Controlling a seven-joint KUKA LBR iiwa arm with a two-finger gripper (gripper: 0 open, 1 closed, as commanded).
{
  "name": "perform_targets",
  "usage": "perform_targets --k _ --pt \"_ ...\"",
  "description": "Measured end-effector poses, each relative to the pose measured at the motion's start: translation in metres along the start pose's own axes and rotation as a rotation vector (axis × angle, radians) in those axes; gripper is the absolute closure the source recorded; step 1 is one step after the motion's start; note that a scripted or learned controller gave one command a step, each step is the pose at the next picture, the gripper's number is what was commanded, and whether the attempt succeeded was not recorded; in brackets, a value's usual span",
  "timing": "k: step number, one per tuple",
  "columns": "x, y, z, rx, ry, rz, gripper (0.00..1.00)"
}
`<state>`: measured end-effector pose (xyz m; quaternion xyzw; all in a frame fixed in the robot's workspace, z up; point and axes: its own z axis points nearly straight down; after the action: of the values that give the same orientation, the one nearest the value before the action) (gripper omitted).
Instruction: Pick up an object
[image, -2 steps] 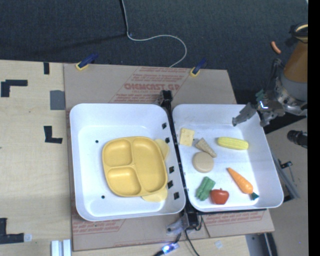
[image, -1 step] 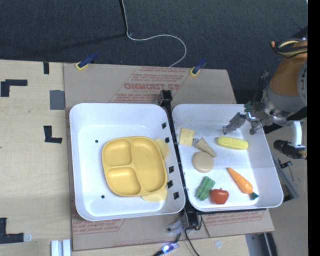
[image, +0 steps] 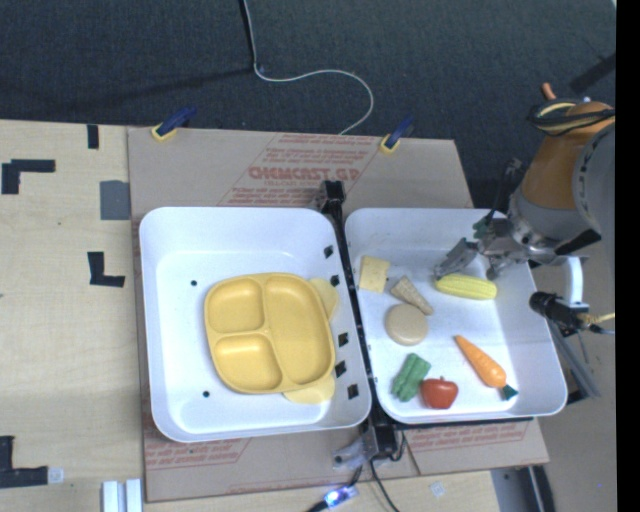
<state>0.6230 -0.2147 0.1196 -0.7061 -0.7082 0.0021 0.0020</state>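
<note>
in the right bin (image: 520, 400), claw (image: 470, 262) spread apart, poised above corn (image: 466, 288).
could slip off rounded corn, or nudge it away.

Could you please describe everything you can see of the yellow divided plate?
The yellow divided plate looks like smooth plastic, with rounded corners and three compartments: two above, one larger below. It lies flat, turned slightly, in the left bin, nearer its right wall. A paler yellow piece pokes out from under its right edge.
</note>
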Motion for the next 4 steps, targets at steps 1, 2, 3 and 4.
perform_targets --k 1,2,3,4 --pt "0.001 0.0 0.037 -0.004 -0.002 -0.001 0.0" --pt "0.002 0.002 0.024 -0.008 -0.002 -0.002 1.0" --pt "0.007 0.004 -0.019 -0.007 0.0 0.001 1.0" --pt "0.018 0.005 -0.067 -0.009 0.0 0.001 1.0"
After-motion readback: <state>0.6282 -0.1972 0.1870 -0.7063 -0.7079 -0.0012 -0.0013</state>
